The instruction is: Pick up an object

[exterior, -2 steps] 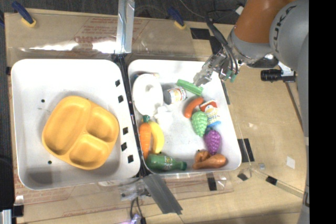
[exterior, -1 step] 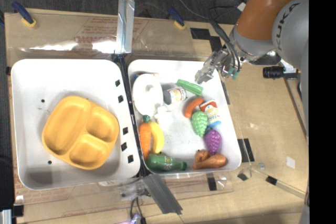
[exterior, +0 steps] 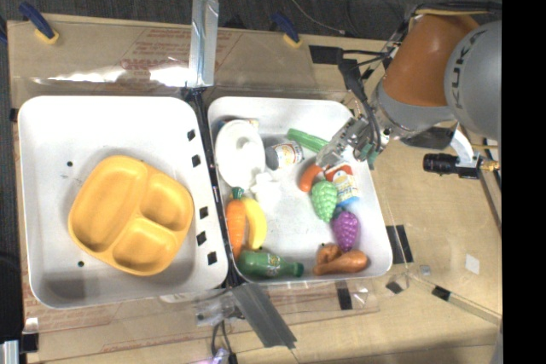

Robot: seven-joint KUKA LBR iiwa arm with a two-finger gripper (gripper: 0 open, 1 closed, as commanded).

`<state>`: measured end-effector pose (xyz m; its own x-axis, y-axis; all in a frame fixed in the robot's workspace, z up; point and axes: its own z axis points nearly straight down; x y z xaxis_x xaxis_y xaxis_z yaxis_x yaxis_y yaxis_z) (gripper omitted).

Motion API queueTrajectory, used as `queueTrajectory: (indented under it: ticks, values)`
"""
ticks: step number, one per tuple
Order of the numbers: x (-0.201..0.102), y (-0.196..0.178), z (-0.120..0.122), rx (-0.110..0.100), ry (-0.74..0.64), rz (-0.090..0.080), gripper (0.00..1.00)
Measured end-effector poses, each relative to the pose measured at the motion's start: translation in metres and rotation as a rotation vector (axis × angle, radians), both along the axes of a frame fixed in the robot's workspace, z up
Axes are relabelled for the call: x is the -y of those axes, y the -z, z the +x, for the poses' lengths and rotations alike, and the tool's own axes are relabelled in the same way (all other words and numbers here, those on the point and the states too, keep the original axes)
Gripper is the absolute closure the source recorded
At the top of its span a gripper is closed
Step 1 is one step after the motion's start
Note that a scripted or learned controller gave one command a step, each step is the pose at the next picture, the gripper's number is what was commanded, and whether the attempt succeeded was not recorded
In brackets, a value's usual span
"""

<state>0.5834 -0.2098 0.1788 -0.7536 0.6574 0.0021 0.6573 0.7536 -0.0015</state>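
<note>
The right bin (exterior: 281,108) holds several toy foods. My gripper (exterior: 339,146) hangs low over its upper right part, between a green cucumber (exterior: 306,139) and a small red and white carton (exterior: 343,181). Just below the gripper's tip lies a small orange piece (exterior: 307,178). Green grapes (exterior: 323,201) and purple grapes (exterior: 345,228) lie below the carton. A small can (exterior: 287,154) sits left of the gripper, beside a white cup (exterior: 236,147). I see nothing lifted off the bin floor.
A banana (exterior: 255,222), an orange carrot (exterior: 235,225) and a green bottle (exterior: 268,264) lie along the right bin's left and bottom sides, an orange-brown piece (exterior: 341,260) at the bottom right. The left bin (exterior: 51,128) holds a yellow divided tray (exterior: 130,213).
</note>
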Motion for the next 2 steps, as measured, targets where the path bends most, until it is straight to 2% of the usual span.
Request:
queueTrajectory:
  ticks: [1, 2]
  values:
    - [-0.013, -0.016, -0.088, 0.002, 0.174, -0.001, 1.0]
    - [-0.052, 0.085, -0.105, 0.001, -0.054, 0.001, 1.0]
